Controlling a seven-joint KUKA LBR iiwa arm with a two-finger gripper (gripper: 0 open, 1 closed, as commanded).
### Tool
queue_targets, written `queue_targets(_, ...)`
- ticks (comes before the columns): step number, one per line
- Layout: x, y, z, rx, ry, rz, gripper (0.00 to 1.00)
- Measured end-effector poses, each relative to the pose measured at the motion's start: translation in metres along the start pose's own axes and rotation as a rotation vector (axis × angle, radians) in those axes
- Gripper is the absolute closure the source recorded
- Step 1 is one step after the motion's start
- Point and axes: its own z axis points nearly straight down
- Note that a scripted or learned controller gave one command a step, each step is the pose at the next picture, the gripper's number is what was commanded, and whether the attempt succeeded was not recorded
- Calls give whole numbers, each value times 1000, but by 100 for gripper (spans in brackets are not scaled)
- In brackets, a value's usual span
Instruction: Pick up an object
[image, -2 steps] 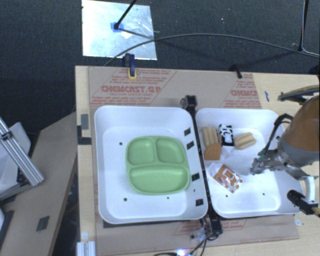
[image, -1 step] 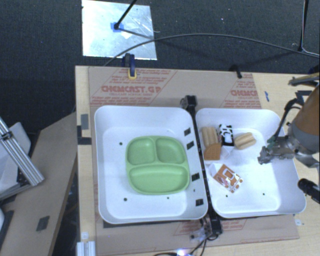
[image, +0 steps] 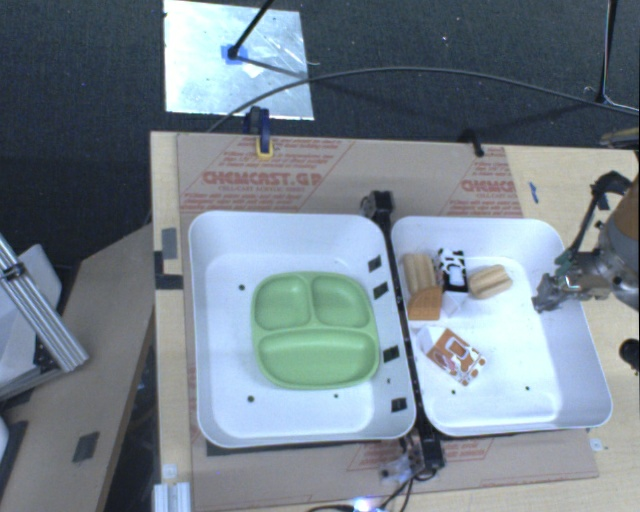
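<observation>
- The left bin (image: 215, 300) carries a green divided plate (image: 315, 330) that lies flat near its middle, and nothing else that I can make out.
- The right bin (image: 570, 350) carries all the small things, grouped in its left half, close to the wall shared with the left bin.
- A tan block (image: 421, 285) lies there. Just beside it are a small black-and-white object (image: 453, 268) and a light wooden cylinder (image: 489, 282), and they look touching or almost touching.
- An orange-and-white packet (image: 456, 356) lies flat a bit nearer to the camera, apart from that group.
- The pincer (image: 550, 295) hangs at the right rim of the right bin, well apart from every object. It carries nothing. Whether it stands apart or together, I cannot tell at this size.
- My judgement: the step in hand is the approach, so no grasp is begun yet.
- The next move calls for travel to the left over the bin and a descent on one object. The packet seems the easier target because it lies alone, but it is flat. In the crowded group a neighbour could be pushed.
</observation>
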Motion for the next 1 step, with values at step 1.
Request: queue_targets(1,53,17,-11,4,4,-5,100)
